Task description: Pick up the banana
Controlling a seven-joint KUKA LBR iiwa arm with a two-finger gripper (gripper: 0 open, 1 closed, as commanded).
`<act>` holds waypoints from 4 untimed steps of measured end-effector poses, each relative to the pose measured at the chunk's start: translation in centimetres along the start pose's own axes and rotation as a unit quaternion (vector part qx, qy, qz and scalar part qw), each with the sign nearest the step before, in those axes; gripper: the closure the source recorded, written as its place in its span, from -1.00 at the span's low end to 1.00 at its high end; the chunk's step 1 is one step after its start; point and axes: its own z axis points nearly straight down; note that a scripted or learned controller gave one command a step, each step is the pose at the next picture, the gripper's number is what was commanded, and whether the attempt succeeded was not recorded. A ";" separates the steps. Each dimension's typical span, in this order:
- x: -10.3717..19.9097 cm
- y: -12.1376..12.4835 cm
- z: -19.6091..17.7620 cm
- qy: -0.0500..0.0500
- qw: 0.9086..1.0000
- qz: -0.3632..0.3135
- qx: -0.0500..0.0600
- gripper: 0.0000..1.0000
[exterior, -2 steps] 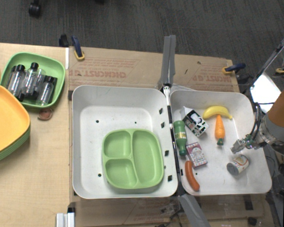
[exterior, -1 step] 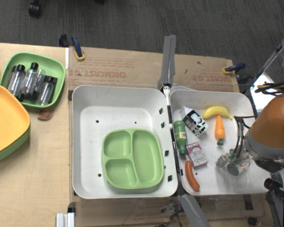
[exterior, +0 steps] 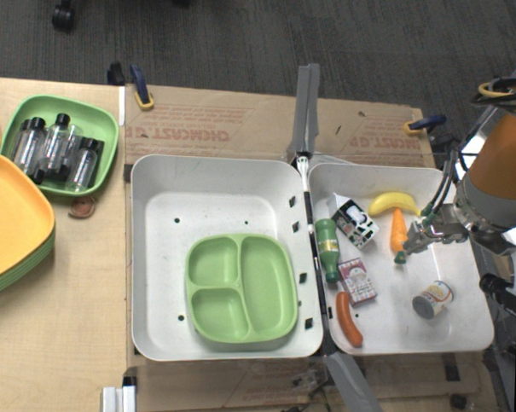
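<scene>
The curved yellow banana (exterior: 393, 202) lies in the right-hand shallow white bin (exterior: 457, 338), near its back wall, convex side toward that wall. Just below and beside it lies a slim orange carrot (exterior: 398, 229), its top end close to the banana's right half. A black-and-white printed carton (exterior: 354, 223) sits near the banana's left tip.

The gripper (exterior: 413, 242) hangs low over the bin, to the right of the carrot and below the banana. Whether it is wide or narrow cannot be told at this size; nothing is seen held in it.

Judgement: the step in hand is the approach. A sound grasp calls for shifting the gripper toward the back wall until it is centred over the banana's middle, closing across the narrow width of the fruit rather than along its length. Risk: descending at the present position would likely catch the carrot instead. The back wall leaves little room behind the banana.
</scene>
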 end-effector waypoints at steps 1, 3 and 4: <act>-4.8 12.4 4.1 -0.001 1.000 -0.025 -0.001 1.00; -4.6 -2.0 10.0 0.001 0.986 -0.167 -0.001 1.00; -3.0 3.2 9.9 0.000 0.998 -0.065 -0.001 1.00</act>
